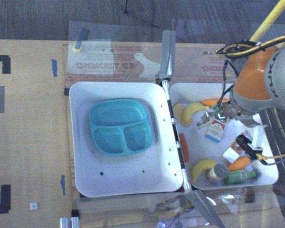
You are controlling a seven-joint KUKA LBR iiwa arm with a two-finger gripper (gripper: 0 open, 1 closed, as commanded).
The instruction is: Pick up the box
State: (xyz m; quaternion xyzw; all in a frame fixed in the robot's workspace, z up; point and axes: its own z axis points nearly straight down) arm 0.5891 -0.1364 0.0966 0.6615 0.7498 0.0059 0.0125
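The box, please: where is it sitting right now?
In the right bin, the box lies near the middle, just below the gripper and right of a banana.

Smooth white plastic for both bins (80,127), slightly glossy. Matt teal plastic for the divided plate (119,126). Printed cardboard on the small box (214,131), white and blue. Pale wood on the bench (28,141). Glossy orange band (256,80) above bare metal fingers (204,120).

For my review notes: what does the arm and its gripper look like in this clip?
The arm is grey with a broad orange band above the wrist. Black and yellow cables loop over the top of the band. The gripper below is a small, metallic grey assembly with thin parts.
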